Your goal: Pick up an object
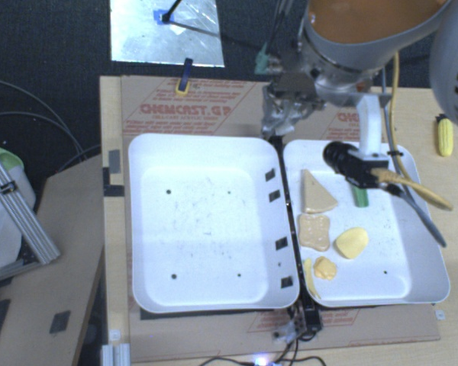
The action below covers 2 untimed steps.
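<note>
Since we see nothing held by the gripper [278, 124], we judge the pick not yet made. In the right bin [420, 284], near its near left corner, lie a yellow bit [324, 268], a yellow lump [351, 242] and a tan square [314, 232]. Farther along the left edge lies a wedge [317, 191], with a green stick [360, 197] beside it. The gripper hangs over the far edge, apart from them all. We cannot tell how open it is. Reach, grasp and lift remain.
</note>
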{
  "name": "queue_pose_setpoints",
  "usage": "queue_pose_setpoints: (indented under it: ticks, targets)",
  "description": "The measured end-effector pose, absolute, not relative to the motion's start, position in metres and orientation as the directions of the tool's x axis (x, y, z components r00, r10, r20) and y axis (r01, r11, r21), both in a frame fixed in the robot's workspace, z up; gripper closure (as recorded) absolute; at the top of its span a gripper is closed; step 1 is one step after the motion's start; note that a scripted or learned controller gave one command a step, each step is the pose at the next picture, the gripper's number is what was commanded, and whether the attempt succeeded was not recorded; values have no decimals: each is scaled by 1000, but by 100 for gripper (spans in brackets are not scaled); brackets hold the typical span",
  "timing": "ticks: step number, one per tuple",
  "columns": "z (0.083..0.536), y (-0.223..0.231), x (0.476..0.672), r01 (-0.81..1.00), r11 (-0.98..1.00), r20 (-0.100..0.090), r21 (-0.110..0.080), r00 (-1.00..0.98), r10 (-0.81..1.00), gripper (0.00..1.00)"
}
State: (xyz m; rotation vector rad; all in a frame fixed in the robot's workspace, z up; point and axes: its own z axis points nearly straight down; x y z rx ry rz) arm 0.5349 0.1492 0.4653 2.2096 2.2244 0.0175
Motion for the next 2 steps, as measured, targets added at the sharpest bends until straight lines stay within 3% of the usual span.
queue_pose_setpoints:
  ticks: [1,2]
  targets:
    - [539,120,490,1000,3,3,9,-3,1000,100]
    - [392,169,485,1000,8,-3,-12,-8,1000,100]
